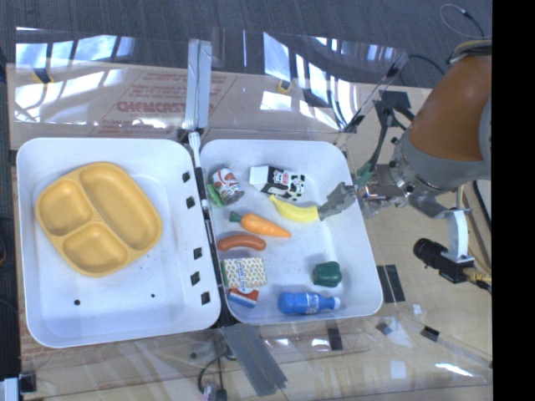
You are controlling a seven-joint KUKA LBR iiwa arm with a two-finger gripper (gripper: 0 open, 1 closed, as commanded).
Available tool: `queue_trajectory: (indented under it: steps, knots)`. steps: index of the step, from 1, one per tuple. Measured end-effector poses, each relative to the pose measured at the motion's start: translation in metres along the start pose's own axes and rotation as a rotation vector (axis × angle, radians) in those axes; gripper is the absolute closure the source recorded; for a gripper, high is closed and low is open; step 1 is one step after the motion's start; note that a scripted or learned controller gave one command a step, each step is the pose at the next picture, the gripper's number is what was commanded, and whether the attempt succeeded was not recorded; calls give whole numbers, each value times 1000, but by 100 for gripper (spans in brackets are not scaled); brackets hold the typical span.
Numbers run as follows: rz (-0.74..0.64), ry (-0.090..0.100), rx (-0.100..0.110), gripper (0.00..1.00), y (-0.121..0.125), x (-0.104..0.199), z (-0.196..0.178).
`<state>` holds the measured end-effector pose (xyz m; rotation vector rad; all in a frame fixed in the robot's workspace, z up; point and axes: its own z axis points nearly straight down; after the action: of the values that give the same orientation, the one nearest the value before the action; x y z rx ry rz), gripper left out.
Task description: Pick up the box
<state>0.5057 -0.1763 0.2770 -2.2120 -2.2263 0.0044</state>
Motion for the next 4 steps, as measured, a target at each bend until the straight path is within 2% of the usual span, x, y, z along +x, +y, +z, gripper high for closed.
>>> queue_trajectory:
  steps: [1, 2, 3, 4]
  knots:
    - [156, 1, 2, 0, -26, 29, 150]
    - [238, 1, -2, 0, -5, 11, 71]
    - [238, 1, -1, 0, -5, 11, 71]
    - [128, 0, -1, 0, 51, 18, 78]
